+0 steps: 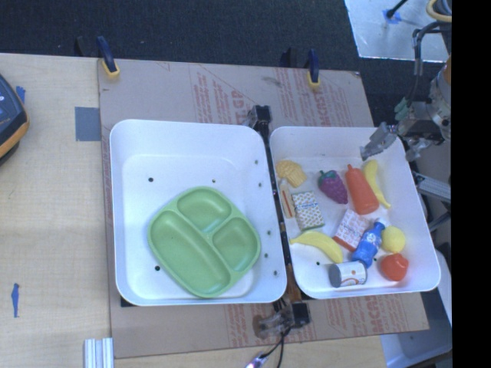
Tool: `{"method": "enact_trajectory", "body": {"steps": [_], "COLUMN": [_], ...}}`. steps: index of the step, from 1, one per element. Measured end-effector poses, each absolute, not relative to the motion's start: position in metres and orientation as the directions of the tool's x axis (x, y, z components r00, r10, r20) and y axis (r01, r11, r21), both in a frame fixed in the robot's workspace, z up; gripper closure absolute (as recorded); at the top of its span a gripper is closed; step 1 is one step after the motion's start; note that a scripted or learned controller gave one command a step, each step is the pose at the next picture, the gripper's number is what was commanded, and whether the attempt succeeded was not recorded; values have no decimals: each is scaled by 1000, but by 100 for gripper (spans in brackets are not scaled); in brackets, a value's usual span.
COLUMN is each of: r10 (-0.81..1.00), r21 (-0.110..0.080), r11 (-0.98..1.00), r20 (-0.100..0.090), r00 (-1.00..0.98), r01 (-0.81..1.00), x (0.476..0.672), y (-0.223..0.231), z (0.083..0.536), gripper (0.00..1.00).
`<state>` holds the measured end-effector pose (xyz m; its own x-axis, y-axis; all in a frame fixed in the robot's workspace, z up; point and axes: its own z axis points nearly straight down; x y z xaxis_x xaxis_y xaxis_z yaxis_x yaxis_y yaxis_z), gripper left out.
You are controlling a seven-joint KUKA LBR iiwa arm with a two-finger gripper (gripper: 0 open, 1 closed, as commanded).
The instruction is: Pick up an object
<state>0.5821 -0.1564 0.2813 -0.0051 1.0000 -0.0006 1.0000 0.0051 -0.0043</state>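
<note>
My gripper (397, 146) hangs over the far right corner of the right bin (418, 205), its fingers apart and nothing between them. Just below it lie a small yellow banana (377, 184) and an orange-red bottle-shaped toy (360, 191). Further left are purple grapes (333, 186), a yellow ridged toy (290, 172) and a checkered packet (308, 209). Nearer the front lie a red-and-white box (351, 228), a larger banana (322, 244), a blue bottle (369, 244), a lemon (393, 239), a red tomato (393, 267) and a grey can (347, 274).
The left bin (130, 175) holds a green divided plate (203, 240). Both bins rest on a cardboard sheet (199, 90) held by blue clamps at the back edge. A dark device (9, 117) sits at the bench's far left.
</note>
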Motion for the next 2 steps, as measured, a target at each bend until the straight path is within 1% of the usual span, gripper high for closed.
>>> {"method": "enact_trajectory", "body": {"steps": [1,2], "r10": [1000,1000], "r21": [-6,-7], "r11": [5,6], "r20": [-1,0], "r00": [-5,-6], "r01": [1000,1000], "x": [631,603], "y": [-145,-136], "z": [187,90], "gripper": [0,0]}}
